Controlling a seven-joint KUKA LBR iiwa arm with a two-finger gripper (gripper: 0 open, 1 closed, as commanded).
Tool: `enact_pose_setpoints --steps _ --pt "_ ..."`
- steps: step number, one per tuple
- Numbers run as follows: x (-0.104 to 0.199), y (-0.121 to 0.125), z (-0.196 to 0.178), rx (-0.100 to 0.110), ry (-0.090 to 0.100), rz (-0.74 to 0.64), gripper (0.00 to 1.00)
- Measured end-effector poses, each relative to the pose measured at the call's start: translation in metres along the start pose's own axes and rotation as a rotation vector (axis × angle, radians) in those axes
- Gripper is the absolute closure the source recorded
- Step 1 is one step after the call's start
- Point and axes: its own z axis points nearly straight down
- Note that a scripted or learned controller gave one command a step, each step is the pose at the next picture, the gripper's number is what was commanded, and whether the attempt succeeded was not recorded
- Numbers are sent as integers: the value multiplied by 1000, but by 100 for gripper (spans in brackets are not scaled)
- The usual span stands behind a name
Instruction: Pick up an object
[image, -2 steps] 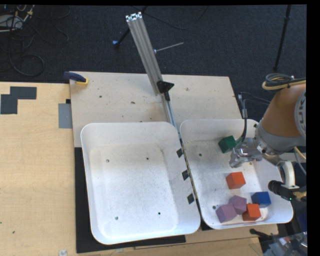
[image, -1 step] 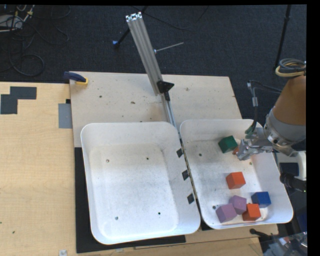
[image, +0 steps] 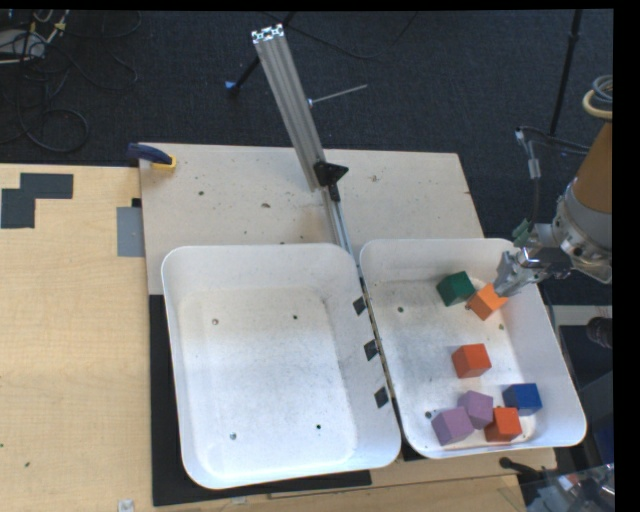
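The tool (image: 508, 281) hangs low at the right bin's (image: 560, 345) far edge, touching the orange block (image: 487, 300), apparently to grasp it; its spread cannot be told.

White bins (image: 262, 262); green block (image: 456, 288); blue block (image: 522, 397).

A robotics lab; test bench (image: 250, 190) with two white bins (image: 200, 270), aluminium camera pole (image: 290, 100), cables (image: 40, 120) on dark carpet.

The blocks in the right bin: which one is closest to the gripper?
The light orange block, at the gripper, beside the green block. The other blocks lie nearer the bin's front.
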Motion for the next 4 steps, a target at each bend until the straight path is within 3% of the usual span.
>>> enact_pose_setpoints --steps 4 --pt "185 4 12 12 3 -2 100"
